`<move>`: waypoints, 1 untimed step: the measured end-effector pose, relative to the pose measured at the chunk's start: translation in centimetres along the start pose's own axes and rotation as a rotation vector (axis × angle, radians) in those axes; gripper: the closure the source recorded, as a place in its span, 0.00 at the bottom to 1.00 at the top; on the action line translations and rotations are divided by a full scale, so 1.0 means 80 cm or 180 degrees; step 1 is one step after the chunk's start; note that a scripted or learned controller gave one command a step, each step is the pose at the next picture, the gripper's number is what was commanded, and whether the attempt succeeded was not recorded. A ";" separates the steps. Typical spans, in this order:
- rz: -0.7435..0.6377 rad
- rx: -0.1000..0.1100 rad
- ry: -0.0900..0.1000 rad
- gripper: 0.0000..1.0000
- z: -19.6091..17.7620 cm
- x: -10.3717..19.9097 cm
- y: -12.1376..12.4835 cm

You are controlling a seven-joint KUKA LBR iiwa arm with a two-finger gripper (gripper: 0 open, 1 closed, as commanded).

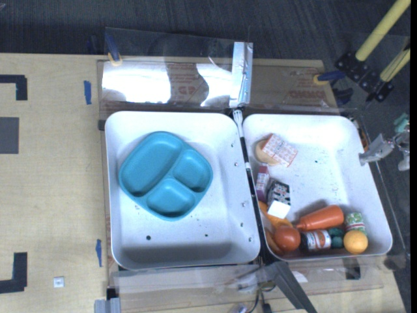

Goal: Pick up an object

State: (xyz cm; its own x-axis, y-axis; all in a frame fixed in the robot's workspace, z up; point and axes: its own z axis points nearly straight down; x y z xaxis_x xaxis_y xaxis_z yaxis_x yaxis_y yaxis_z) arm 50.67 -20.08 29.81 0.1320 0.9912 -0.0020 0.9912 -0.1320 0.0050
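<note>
Crowded along the right white bin point(326, 126) near edge lie a red tomato point(287, 238), orange carrot point(320, 218) and small bottle point(318, 240); nothing grasped yet; claw state: cannot tell; next, descend over one

A blue divided tray point(167, 173) lay in the left bin point(124, 240) at frame centre-left. In the right bin point(332, 132), a pink-checked packet point(280, 150) sat upper left, while a carrot point(320, 218), tomato point(287, 238), bottle point(318, 240) and orange point(356, 241) crowded the lower edge.
</note>
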 end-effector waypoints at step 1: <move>-0.0177 0.0047 0.0013 0.00 0.175 0.102 0.110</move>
State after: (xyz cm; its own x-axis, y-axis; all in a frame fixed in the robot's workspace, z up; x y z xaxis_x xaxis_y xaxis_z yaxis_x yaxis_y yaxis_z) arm 60.56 -13.21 15.81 0.0766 0.9971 0.0022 0.9970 -0.0766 -0.0099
